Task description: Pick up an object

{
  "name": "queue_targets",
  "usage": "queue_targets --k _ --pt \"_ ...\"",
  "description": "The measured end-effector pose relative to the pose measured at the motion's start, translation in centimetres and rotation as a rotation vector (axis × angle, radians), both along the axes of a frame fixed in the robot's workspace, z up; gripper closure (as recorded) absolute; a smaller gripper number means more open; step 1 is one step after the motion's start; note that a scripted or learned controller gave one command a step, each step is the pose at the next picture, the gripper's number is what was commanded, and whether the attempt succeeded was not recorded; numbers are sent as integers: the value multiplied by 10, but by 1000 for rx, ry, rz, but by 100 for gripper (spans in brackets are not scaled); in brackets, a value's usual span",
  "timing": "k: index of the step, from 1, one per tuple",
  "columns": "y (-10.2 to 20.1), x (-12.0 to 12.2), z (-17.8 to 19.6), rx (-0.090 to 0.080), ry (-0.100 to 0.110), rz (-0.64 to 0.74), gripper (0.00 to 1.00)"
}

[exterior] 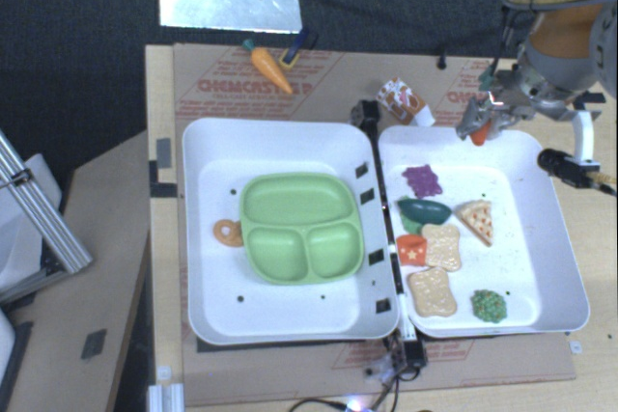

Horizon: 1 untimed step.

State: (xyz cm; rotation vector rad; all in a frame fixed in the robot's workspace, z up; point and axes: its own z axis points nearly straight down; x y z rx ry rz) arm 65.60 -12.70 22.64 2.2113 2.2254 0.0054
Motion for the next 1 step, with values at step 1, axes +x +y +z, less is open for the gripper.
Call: queue_targets --k 1 --pt "45 -22 7 2 4 2 100"
